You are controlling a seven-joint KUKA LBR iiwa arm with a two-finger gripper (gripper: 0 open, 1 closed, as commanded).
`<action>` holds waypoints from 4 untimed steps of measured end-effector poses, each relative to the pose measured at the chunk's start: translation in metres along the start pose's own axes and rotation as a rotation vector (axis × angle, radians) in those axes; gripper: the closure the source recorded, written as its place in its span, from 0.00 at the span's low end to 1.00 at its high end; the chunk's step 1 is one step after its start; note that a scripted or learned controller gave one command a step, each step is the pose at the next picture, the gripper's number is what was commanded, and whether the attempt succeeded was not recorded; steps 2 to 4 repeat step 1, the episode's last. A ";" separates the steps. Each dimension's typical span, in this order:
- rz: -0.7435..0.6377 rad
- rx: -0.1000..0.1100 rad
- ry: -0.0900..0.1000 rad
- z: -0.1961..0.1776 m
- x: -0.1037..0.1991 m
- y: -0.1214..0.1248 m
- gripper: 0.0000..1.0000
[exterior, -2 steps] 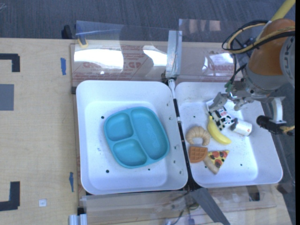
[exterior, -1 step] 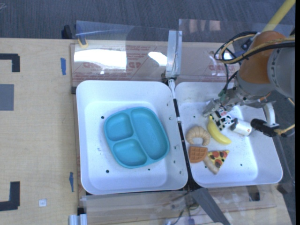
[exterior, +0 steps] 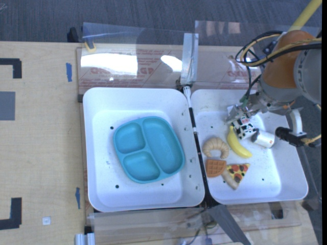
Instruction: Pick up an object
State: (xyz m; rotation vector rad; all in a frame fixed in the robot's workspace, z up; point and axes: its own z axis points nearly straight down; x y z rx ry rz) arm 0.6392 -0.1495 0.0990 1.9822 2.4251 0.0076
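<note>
2 shallow white bins side by side on the bench: left bin (exterior: pixel 97 188), right bin (exterior: pixel 291 188), meeting along a dark seam. Lying flat in the left bin, a blue divided plate (exterior: pixel 148 149) with 3 compartments, set at a slant to the bin walls.

Gathered in the left half of the right bin, 6 small items. Nearest the seam, a tan croissant (exterior: pixel 215 147), curved ends pointing down. Just below it, a brown waffle (exterior: pixel 215 168). Beside the waffle on its right, touching or nearly so, a pizza slice (exterior: pixel 236 173). Right of the croissant, a yellow banana (exterior: pixel 238 143), running at a slant from upper left to lower right. Against the banana's upper right side, a black-and-white patterned piece (exterior: pixel 247 130), too small to identify. Just right of that, a white cylinder (exterior: pixel 263 139) lying on its side.

Reaching in from the right, the grey arm with its orange band (exterior: pixel 283 60), looped with black and yellow cables. Low over the back of the right bin, the gripper (exterior: pixel 239 114), just above the banana's upper tip and the patterned piece. Impossible to tell whether released or clenched.

Behind both bins, clear plastic screens (exterior: pixel 133 60) catching glare.
</note>
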 end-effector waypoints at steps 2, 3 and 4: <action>0.021 -0.003 0.003 -0.111 0.075 0.034 1.00; 0.021 -0.003 0.003 -0.111 0.075 0.034 1.00; 0.021 -0.003 0.003 -0.111 0.075 0.034 1.00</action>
